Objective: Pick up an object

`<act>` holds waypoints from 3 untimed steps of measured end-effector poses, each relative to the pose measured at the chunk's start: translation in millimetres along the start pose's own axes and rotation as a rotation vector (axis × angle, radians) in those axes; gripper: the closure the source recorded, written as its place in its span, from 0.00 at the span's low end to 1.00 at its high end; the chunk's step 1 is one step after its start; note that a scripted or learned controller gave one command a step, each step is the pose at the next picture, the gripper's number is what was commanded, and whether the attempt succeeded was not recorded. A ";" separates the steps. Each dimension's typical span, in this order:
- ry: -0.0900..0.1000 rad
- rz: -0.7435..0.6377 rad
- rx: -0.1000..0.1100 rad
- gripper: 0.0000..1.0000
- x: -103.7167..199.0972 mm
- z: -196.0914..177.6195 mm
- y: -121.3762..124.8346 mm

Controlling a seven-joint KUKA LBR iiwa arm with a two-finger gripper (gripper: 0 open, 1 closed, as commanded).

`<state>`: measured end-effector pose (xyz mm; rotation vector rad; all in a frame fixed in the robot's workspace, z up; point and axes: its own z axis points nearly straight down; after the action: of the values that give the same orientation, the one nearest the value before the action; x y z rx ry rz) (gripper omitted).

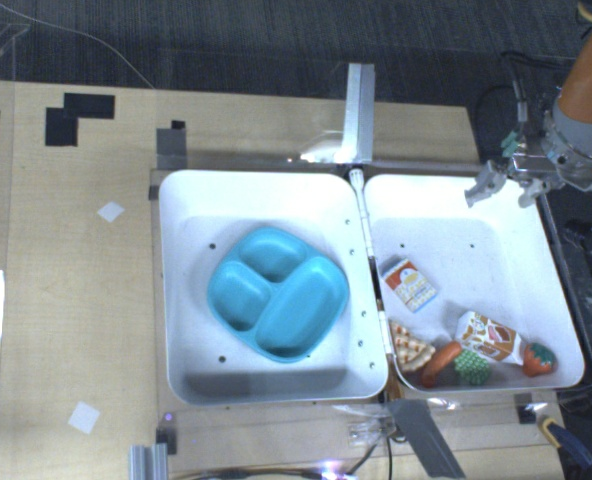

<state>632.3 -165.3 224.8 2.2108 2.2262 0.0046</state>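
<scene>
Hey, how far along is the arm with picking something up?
Nothing looks done yet. The gripper hovers open over the right bin's far corner, holding nothing. The small carton, waffle and other toy foods lie at the near end. The whole pick is left.

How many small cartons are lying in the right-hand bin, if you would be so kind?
2. One carton lies alone near the bin's left wall; the other carton lies at the front among the toy food. Smaller ones could be hidden beneath that cluster.

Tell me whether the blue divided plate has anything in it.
Empty. The blue divided plate lies flat in the left bin, and all three of its compartments show only bare blue surface.
</scene>
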 end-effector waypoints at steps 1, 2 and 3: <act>0.001 0.032 0.003 0.00 37.9 84.4 -29.4; 0.001 0.090 0.002 0.00 50.9 88.5 -93.0; 0.001 -0.090 0.002 0.00 31.9 106.4 -145.0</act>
<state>487.6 -134.6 117.7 2.1102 2.3249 0.0031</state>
